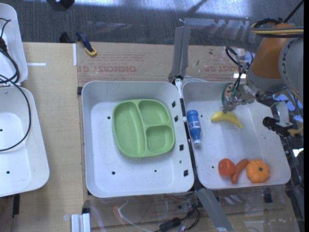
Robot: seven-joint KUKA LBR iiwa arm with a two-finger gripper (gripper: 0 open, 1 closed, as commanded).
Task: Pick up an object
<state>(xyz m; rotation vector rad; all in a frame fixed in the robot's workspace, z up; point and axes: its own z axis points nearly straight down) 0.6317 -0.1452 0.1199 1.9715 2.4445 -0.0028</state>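
Reaching in from the right, the grey arm holds its gripper low in the right bin, just above the stem end of a banana near the bin's back wall; whether anything is gripped cannot be told. A blue bottle lies along the bin's left wall. A tomato, a carrot and a small orange pumpkin cluster at its front. A green divided plate sits in the left bin.
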